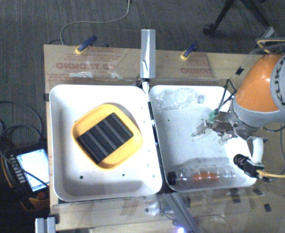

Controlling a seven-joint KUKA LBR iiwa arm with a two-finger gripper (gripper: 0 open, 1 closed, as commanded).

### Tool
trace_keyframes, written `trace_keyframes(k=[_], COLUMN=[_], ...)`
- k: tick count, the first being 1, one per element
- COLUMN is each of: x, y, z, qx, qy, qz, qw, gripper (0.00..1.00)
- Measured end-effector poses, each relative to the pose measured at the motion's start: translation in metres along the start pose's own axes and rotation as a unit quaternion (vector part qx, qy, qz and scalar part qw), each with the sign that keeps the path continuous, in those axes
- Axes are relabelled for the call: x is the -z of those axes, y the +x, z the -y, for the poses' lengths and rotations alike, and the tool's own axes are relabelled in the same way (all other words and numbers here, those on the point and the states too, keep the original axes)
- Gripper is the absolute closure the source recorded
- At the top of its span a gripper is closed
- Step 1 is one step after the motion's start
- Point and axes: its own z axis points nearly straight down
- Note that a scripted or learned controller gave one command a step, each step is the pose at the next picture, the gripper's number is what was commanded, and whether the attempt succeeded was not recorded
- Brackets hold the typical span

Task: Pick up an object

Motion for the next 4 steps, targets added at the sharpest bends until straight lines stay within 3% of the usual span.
trace_keyframes(k=[1, 2, 3, 4], x=[-0.091, 0.024, 0.032, 0.032], y=[0.034, -0.012, -0.011, -0.011], z=[0.028, -0.024, -0.025, -0.025], qx=[0.066, 0.068, 0.069, 0.068], qy=[-0.009, -0.002, -0.002, -0.002], qz=[0.001, 0.002, 0.002, 0.002], qw=[0.9977, 0.9977, 0.9976, 0.9976], gripper=[0.0, 0.0, 1.0, 0.0])
